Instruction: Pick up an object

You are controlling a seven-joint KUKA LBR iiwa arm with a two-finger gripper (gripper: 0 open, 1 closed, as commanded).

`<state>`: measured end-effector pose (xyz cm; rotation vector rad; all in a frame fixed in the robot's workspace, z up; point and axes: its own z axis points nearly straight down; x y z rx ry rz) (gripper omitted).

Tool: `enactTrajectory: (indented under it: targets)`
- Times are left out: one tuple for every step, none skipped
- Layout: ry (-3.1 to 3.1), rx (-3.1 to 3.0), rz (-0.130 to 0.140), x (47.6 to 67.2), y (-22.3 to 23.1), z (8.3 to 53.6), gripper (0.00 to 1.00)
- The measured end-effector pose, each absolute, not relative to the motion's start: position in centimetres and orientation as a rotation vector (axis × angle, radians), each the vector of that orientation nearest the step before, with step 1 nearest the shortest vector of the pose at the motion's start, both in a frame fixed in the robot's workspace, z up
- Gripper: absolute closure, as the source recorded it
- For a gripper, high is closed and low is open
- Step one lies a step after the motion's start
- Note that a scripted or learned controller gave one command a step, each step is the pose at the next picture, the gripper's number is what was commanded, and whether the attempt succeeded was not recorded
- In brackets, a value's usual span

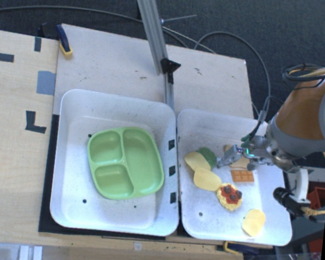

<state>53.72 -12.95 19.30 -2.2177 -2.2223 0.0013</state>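
Gripper [233, 157] of the grey arm was low over the right bin [273, 231], in its upper middle part, with the orange band of the arm rising behind it at the right edge of the view. It was seen from above and at a slant, and it was small and partly blurred, so I cannot tell whether it was released or clenched, and nothing could be made out in its grasp.

Just beside the tip, to its lower right, lay a small orange waffle piece [242, 177], flat on the bin floor. To the left of the tip lay a dark green item [207, 157], and touching it on the left a pale yellow piece [194, 160]. Below these was a second yellow piece [207, 179], which overlapped the first one a little. Near it, to the lower right, was a small tart with red and dark topping [230, 196]. A third yellow piece [253, 222] lay apart from the others, near the lower right corner of the same bin. All these things that could be picked were in the right bin, around and below the tool.

The left bin [66, 144] stood touching the right one along their shared rims. It held a light green tray with three compartments [125, 163], lying flat and turned a little.

Behind both bins, a grey metal bar [153, 22] ran up toward the top of the view, and black cables [232, 41] curved over the dark floor.
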Motion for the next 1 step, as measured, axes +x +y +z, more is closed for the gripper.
enactTrajectory:
  targets:
    - [-2.22, -2.215, 0.007, 54.4, -12.48, 13.4, 0.0]
